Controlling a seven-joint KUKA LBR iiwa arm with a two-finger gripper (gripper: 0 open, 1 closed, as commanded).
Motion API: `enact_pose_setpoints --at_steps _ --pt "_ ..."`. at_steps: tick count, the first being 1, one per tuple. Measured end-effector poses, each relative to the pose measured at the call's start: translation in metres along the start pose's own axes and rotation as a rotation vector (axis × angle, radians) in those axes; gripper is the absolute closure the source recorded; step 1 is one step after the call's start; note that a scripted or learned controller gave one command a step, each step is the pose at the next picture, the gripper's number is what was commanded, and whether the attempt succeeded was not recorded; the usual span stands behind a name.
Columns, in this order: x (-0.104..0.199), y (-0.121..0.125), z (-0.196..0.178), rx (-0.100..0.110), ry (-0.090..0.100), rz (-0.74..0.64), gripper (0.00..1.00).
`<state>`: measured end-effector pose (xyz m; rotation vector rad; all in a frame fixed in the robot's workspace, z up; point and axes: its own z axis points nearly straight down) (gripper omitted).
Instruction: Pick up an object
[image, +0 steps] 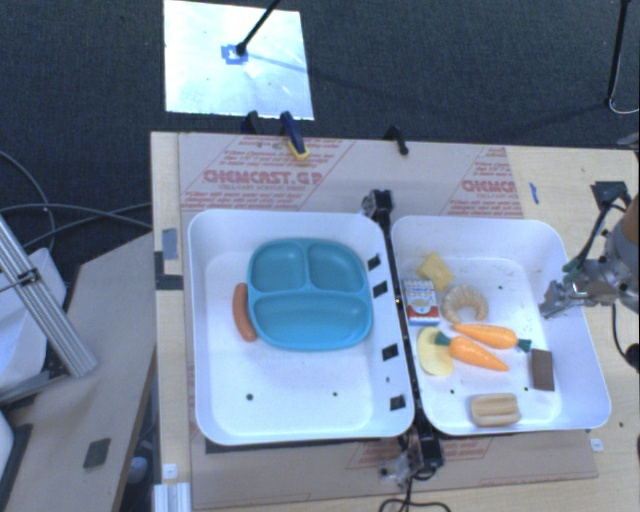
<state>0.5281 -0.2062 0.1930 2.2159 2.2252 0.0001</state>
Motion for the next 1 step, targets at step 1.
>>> enact_pose_setpoints --at_steps 1 --pt "0.0004 0.0131 0.0317 0.001 0.0 -0.001 1.0"
